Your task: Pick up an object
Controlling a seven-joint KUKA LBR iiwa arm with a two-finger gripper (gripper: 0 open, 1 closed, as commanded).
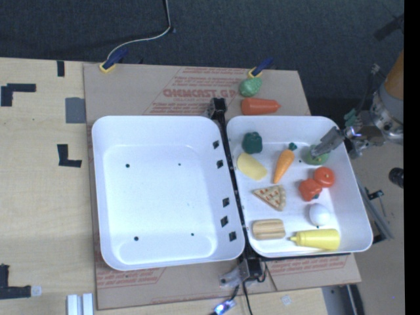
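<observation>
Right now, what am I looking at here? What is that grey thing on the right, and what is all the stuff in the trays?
One camera looks down at a slant on a bench with two white bins. The grey thing is a robot arm; its gripper reaches over the right bin. I can't tell if it holds anything. That bin has toy food: a carrot, pizza slice, lemon, tomatoes, egg, bread and a yellow bottle. Two more toys lie on the cardboard behind.

One fixed camera above my bench (39, 176), looking down at a slant, far enough to take both white bins (105, 176) whole, my arm (387, 120) coming in from its right side
</observation>
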